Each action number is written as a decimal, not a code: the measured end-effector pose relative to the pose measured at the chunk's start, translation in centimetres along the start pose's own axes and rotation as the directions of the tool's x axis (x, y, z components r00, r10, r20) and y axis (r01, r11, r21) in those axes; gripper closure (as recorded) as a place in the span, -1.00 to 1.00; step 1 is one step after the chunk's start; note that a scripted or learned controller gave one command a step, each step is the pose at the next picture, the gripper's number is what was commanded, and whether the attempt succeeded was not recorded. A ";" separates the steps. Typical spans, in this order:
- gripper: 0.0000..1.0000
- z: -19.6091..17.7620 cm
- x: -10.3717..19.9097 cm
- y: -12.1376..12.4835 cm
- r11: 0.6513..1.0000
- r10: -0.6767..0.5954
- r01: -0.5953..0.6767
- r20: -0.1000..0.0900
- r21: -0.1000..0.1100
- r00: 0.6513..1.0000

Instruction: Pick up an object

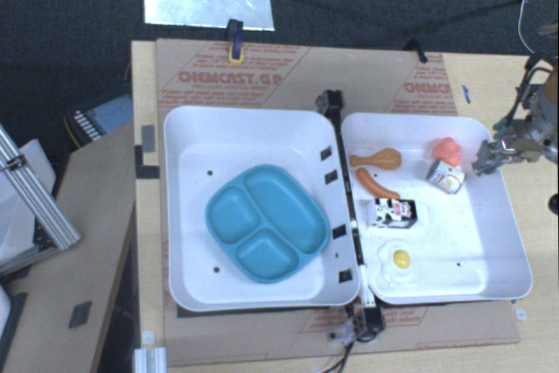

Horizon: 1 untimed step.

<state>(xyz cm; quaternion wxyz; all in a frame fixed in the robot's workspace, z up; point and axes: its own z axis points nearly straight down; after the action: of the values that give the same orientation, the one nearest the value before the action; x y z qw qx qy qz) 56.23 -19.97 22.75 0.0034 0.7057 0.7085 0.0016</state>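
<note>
Blue tray (266,224), white bins (253,122)

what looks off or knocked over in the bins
Little stands out. The small carton with a pink top in the right bin lies tilted rather than upright. The blue divided plate sits askew in the left bin. No spills.

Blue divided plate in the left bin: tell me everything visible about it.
The blue plate looks like smooth light-blue plastic, rounded in outline, with three compartments: two larger ones and a smaller one nearest the camera. It lies flat and face up, turned at a slant, around the middle of the left bin. Nothing lies in it or touches it.
</note>
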 end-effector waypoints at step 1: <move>1.00 -1.0 5.7 1.0 1.000 -0.006 0.006 -0.004 0.003 1.000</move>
<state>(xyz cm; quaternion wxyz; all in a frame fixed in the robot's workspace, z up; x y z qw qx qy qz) 57.23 -14.30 23.77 0.0011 0.7035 0.7107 0.0021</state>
